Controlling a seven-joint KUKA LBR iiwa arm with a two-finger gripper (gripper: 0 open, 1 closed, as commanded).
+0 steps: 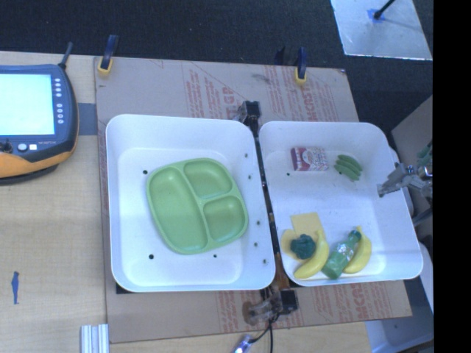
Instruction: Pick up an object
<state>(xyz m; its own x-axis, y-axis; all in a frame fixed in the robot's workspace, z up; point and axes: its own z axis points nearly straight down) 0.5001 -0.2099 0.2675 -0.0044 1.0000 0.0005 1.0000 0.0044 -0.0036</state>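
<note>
From my console I see the gripper poking in at the right edge of the right bin, a small grey metal tip hanging over that bin's right wall. Too little of it shows for me to judge its jaws: I cannot tell if they are parted or closed, and I see nothing caught in them.

The things I could pick all lie in that right bin. Nearest the gripper, to its left and toward the far wall, is a small green vegetable, lying apart from everything else. Just left of that sits a small red and white packet, flat on the bin floor. Toward the near wall is a cluster: a yellow sponge with a dark green broccoli piece resting against its near edge, a yellow banana curving just beside the broccoli, a green bottle lying tilted across the middle, and a second banana touching the bottle on its right. These sit well apart from the gripper.

The left bin holds a light green divided plate with three compartments, lying flat near the middle. The two bins meet at a black clamp at the far side. A teach pendant with a lit screen rests on the bench at far left.
</note>
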